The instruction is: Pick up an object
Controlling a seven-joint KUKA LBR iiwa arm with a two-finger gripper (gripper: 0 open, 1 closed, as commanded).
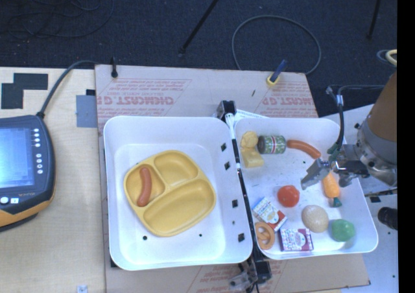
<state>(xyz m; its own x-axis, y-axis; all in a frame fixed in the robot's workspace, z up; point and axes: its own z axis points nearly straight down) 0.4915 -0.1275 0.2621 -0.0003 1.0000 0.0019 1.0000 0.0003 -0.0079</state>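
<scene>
My gripper point(328, 177) hangs low over the right side of the right bin point(363, 246), its fingers point(311, 175) spread open. An orange carrot with a green stem point(331, 187) lies right under it, between the spread fingers; I cannot tell whether they touch it. To its left lie a red tomato point(288, 195) and a beige egg-shaped object point(315, 218). A green ball point(342, 229) rests in the front right corner.
At the back of the right bin lie a yellow toy point(249, 149), a dark can point(272, 144) and an orange sausage point(303, 148). At its front are a pretzel point(264, 234) and two small cartons point(296, 240). The left bin point(123, 233) holds a yellow divided plate point(181, 204) with a sausage point(144, 185).
</scene>
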